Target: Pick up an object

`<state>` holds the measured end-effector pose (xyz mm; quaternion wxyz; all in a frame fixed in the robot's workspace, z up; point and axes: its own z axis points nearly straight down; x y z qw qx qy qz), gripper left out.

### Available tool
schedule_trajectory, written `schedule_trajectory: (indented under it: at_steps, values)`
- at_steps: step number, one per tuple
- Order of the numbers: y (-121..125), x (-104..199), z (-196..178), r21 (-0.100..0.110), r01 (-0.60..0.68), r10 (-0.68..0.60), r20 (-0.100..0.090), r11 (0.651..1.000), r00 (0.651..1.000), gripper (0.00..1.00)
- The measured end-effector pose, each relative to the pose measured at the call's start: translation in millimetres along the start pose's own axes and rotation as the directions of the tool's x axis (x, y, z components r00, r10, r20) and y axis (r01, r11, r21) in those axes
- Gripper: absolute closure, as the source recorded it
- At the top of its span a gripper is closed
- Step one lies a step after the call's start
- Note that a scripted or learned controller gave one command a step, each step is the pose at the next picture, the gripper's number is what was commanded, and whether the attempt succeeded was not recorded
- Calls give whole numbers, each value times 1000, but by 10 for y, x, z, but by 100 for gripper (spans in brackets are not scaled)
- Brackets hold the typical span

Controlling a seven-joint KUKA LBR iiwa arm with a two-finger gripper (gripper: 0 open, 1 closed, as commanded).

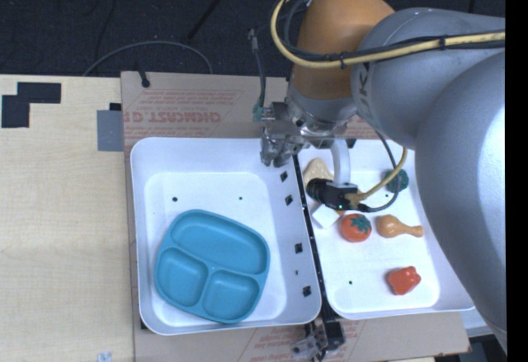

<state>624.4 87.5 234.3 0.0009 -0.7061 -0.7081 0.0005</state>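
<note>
Glossy blue plastic tray point(213, 266), smooth white plastic bins point(206, 161), matt cardboard point(190, 105)

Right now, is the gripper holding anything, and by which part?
Cannot tell. The gripper hangs over the divider, its tip too dark to read. Tomato, pepper and plate lie apart from it.

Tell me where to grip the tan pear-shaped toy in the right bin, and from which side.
Come from above and probably close across the thin neck of the tan toy: it lies flat, and the tomato sits near its thick end.
</note>
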Motion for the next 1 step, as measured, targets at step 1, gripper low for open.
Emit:
schedule_trajectory:
  at_steps: [1]
  values:
    - [-5,-5,3,1,0,0,1,1000,1000,0]
